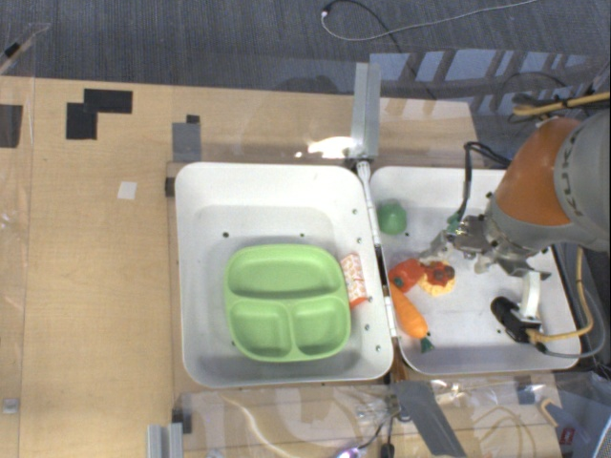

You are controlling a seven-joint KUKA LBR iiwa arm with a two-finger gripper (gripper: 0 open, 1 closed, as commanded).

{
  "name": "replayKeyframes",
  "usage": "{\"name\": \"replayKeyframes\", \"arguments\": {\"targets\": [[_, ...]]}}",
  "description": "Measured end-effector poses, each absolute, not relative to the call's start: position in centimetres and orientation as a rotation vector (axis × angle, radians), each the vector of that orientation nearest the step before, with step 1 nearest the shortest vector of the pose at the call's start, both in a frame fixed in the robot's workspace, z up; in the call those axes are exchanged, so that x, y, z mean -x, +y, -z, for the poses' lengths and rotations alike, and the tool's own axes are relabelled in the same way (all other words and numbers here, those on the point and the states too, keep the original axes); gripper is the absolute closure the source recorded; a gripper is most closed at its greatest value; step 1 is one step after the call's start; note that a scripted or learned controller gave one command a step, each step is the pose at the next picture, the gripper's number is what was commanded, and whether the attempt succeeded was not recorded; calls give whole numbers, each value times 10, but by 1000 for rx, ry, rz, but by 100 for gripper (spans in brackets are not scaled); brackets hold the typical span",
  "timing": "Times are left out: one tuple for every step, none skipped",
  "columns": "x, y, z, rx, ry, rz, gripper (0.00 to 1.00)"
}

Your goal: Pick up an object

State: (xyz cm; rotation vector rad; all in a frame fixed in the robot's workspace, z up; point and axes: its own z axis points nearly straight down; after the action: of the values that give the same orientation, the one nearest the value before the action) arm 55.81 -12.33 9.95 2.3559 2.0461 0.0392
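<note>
The right bin (477,343) holds a green ball (391,218) near its left wall. Lower down lie a red pepper-like toy (406,273), a yellow and red toy (440,278) beside it, and an orange carrot (412,318) at the front left. My gripper (456,240) hangs over the middle of this bin, just above and to the right of the yellow and red toy. Nothing shows between it and the toys.
The left bin (191,256) carries a green divided plate (286,301) and a small orange and white packet (354,280) against its right wall. A metal post (367,113) stands behind the divider between the bins.
</note>
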Motion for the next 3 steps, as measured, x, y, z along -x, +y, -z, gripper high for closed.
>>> {"name": "replayKeyframes", "arguments": {"targets": [[-561, -139, -101, -2095, 2301, -40, 0], [-558, -131, -99, -2182, 2218, -31, 0], [-551, -149, -100, -2092, 2304, -38, 0]]}}
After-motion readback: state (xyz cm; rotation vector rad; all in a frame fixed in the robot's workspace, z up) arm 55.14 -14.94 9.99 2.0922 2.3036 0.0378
